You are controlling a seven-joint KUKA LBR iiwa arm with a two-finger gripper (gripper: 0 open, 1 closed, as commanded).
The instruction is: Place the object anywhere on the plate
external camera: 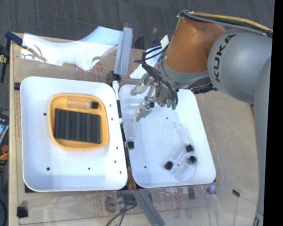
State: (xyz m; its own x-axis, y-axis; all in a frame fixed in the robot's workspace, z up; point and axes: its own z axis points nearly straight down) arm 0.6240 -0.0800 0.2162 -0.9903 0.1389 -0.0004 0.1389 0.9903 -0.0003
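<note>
Your gripper (147, 98) hangs at upper centre, jaws apart, clamping nothing. 3 clear vials (181, 157) lie lower right — glassy, they could slip before reaching the plate (57, 134).

Yellow plate (79, 122) in left bin (30, 165), vials (179, 157) in right bin (147, 174)

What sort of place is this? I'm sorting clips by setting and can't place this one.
Most likely a robotics lab test bench, not a kitchen. A grey and orange KUKA arm reaches over two shallow white bins, one bearing a yellow plate, and loose cables trail at the front edge.
</note>
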